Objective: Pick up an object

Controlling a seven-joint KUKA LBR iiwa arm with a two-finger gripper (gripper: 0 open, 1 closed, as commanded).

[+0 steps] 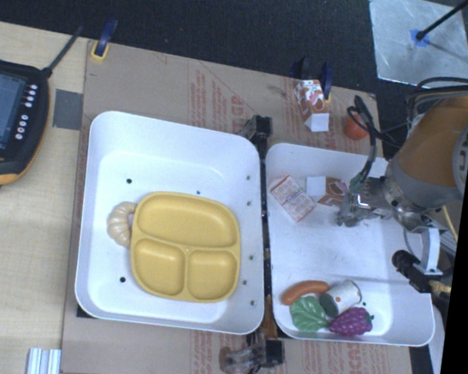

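The gripper (354,214) is hovering over the upper middle of the right bin (386,333), coming in off the grey arm with the orange band (434,145) on the right side, and honestly it's just a dark blurry clump from up here, so I can't tell how it's set, and nothing is visibly caught in it. Right next to it on the left there's a small white block (316,186) and a brownish item (335,190) that sits touching or almost touching the tool, plus a pinkish patterned packet (291,197) lying flat a bit further left, near the bin's left wall. Down at the bottom of the same bin there's a little cluster of toy food: an orange sausage-shaped piece (304,291), a green leafy piece (309,314), a purple bunch of grapes (352,321), and a small white cylinder with a dark end (342,294), all bunched together and well apart from the tool. The left bin (97,206) has a yellow divided tray (184,246) sitting in the middle, with a tan ridged thing (120,222), maybe a croissant, tucked against its left edge. Outside the bins, on the cardboard above, there's a small red and white carton (313,99) and an orange ball-ish thing (357,129). A teach pendant with orange trim (1,125) sits off on the far left of the bench.
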